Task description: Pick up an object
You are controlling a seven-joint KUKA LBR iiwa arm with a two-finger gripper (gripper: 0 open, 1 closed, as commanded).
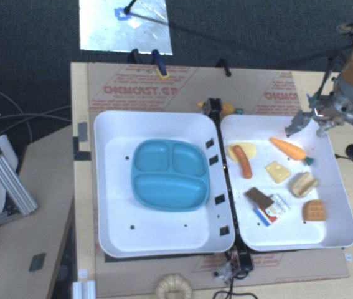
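While the gripper (309,121) hangs spread open and empty, an orange toy carrot (287,148) lies at its five o'clock.

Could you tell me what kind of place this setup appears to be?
Most likely a robotics lab bench for grasping trials: two white bins on a board, a blue divided plate, toy food such as a carrot, and the arm's gripper above them.
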